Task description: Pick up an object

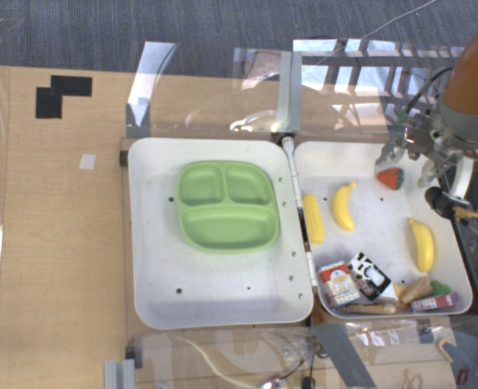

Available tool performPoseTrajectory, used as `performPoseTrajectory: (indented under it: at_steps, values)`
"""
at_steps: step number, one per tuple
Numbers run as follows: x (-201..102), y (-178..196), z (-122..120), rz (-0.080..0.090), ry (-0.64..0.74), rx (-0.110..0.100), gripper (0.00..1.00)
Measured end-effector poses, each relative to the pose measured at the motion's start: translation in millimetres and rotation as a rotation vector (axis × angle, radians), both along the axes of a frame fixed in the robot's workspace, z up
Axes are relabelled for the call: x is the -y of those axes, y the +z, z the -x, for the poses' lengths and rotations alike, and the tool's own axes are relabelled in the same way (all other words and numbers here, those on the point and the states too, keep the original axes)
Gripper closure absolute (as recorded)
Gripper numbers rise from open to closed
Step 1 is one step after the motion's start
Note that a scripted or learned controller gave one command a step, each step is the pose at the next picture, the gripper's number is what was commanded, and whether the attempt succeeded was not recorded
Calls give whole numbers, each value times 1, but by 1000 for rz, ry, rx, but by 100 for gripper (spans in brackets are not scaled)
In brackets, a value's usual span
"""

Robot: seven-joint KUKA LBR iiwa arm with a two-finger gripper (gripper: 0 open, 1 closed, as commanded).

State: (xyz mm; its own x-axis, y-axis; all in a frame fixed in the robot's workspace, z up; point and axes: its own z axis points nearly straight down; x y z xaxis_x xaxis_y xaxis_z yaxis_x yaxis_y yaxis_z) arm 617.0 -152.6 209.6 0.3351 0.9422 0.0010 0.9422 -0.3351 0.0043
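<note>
White left bin (154, 298) carries a green divided plate (227, 207) near its middle, with bare floor all round the plate, widest toward the near wall. Right of the plate, across the shared rim, sits the right bin (369, 162). Corn cob (313, 218) lies just inside the right bin's left wall, lengthwise along it. Right of the plate again, a banana (343, 206), tilted, with open floor around it. Clutter packs the bin's near wall: snack packet (338, 284), black-and-white item (371, 273), brown piece (411, 289), small red-and-white tube (432, 302). Second banana (422, 245) lies close to the right wall, little room on that side. Task pick looks to be the strawberry (390, 178), red with a green cap, small, far right of the plate near the bin's far-right part. Gripper (407, 148) hangs just above and beside it; fingers' spread can't be told, nothing seen between them.
</note>
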Motion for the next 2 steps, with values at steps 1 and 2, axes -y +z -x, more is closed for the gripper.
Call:
performPoseTrajectory:
  at_steps: [1, 2]
  values:
    - [-15, -115, 38, -2, -201, -1, 0]
    - [-43, -119, 45, 0, -291, 11, 0]
